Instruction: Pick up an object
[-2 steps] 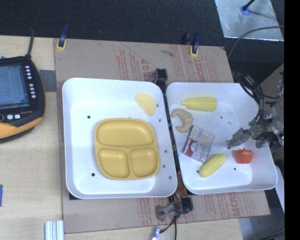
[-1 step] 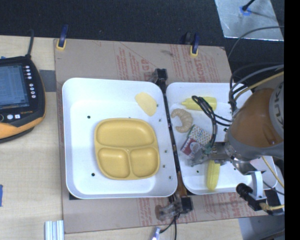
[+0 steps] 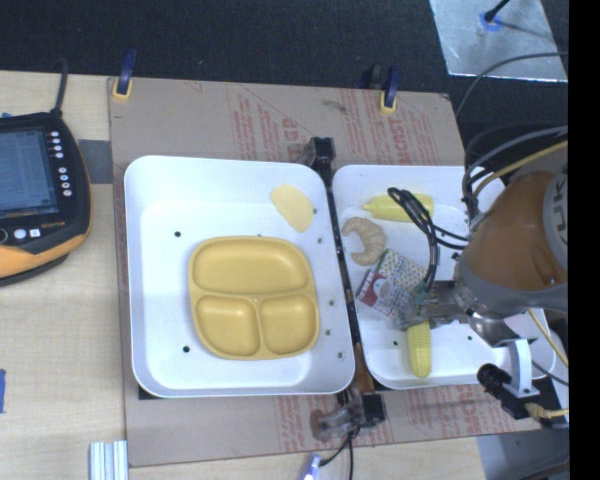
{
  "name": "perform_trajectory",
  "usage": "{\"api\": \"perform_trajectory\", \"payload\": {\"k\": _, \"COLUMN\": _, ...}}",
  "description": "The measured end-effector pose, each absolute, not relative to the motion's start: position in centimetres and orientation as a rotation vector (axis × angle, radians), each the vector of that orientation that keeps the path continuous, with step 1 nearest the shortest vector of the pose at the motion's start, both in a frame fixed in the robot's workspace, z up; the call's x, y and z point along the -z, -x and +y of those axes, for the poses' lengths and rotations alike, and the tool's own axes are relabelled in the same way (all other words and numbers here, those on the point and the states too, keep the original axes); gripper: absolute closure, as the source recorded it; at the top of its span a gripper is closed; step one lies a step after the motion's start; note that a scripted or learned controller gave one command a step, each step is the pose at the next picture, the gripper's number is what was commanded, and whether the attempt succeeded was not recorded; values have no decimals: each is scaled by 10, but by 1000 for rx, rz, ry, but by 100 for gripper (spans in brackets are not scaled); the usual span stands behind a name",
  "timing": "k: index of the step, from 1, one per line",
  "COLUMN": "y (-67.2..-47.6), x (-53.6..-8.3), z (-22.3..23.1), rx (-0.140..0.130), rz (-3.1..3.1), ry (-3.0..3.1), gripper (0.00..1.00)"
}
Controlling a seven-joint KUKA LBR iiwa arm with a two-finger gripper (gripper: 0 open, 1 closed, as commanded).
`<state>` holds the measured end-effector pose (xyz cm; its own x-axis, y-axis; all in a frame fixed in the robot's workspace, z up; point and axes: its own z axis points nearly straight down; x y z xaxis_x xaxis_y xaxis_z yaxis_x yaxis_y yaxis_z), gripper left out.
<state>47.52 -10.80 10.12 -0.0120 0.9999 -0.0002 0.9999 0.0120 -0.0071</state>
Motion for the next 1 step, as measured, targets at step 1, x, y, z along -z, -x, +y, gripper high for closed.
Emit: {"api": "perform_trajectory", "payload": {"k": 1, "y": -525, "x": -194, "z": -50, "rx": 5, "rz": -2231, "ry": 2212, "gripper": 100}}
